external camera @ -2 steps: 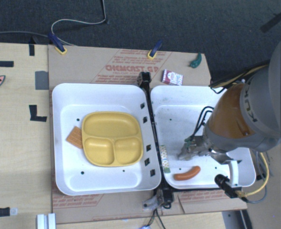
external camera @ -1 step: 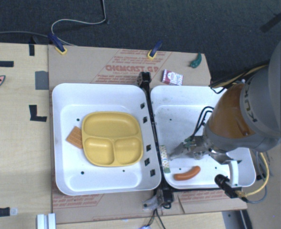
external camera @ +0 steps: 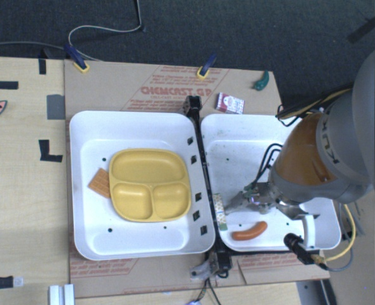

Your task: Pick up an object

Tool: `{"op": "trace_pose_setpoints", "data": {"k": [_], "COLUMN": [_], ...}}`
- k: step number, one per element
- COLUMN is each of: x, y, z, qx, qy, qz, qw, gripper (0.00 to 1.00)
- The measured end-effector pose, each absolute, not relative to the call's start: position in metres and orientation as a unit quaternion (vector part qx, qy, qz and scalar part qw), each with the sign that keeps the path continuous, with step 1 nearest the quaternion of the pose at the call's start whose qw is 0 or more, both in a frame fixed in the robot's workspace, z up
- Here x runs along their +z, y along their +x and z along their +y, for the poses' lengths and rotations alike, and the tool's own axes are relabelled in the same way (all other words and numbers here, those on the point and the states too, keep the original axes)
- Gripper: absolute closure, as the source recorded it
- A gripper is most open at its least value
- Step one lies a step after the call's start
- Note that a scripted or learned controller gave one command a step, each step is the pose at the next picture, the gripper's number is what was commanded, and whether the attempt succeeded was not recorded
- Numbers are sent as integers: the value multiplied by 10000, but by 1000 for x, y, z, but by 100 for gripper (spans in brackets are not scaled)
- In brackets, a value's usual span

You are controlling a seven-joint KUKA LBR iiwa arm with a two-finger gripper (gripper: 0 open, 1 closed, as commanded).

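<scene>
Arm: the big grey arm (external camera: 359, 138) with an orange band (external camera: 305, 161) comes in from the right and hangs over the right bin.
Gripper: the gripper (external camera: 254, 197) is low in the right bin, near the middle of it.
Fingers: they are too small and dark to make out, so I cannot tell if they are wide or narrow. Nothing shows between them.
Hot dog: a little toy hot dog (external camera: 249, 232) lies flat on the floor of the right bin, near the front wall. It is just below the gripper in the picture and looks apart from it.
Right bin: the white right bin (external camera: 238, 129) has some small dark specks on its floor.
Left bin: the white left bin (external camera: 86, 170) sits just beside the right one.
Yellow plate: a yellow plate (external camera: 150, 184) with three parts lies in the middle of the left bin.
Brown piece: a flat brown piece (external camera: 100, 183) pokes out from under the plate's left edge.
Tabletop: brown cardboard (external camera: 168, 88) lies under both bins on the tabletop.
Small packet: a small red and white packet (external camera: 229, 103) lies on the cardboard behind the right bin.
</scene>
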State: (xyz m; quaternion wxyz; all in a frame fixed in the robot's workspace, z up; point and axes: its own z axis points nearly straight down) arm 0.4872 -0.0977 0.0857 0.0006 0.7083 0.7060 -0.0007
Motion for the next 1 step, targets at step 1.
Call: {"op": "trace_pose_setpoints", "data": {"k": [1], "x": [96], "y": [488], "z": [-98], "qx": [-2], "qy": [7085], "qz": [7057], "qw": [22], "gripper": [100]}}
